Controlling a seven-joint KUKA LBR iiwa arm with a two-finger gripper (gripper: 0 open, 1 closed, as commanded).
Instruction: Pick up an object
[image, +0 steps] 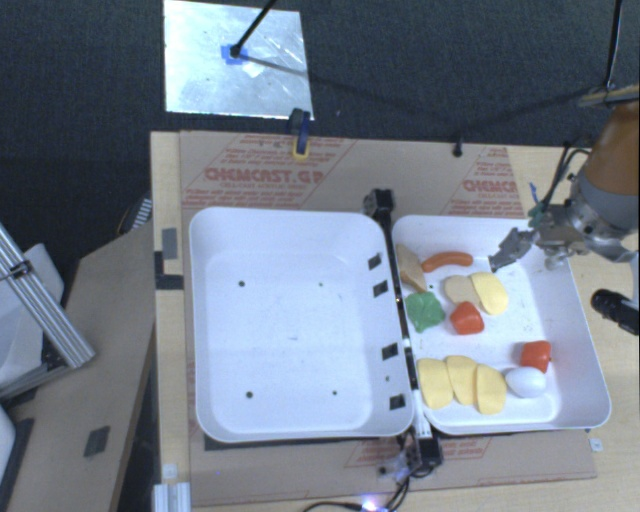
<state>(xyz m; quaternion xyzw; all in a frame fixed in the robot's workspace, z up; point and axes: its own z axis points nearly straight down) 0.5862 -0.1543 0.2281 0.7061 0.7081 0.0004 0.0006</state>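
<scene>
The right bin (575, 330) holds several toy foods: an orange sausage (446, 261), a tan wedge (410, 268), a green piece (424, 310), a yellow piece (490, 293) beside a beige one (459, 289), two red pieces (466, 319) (535, 354), yellow slices (462, 382) and a white egg (525, 381). My gripper (512, 247) hangs over the bin's far right part, just above and right of the yellow piece, with nothing visibly between its fingers.
The left bin (290, 320) lies beside the right one, joined by a black clip strip (392, 300). A cardboard sheet (260, 170) underlies both. A foil square (235, 60) sits at the back, and a metal frame (35, 310) stands at the left.
</scene>
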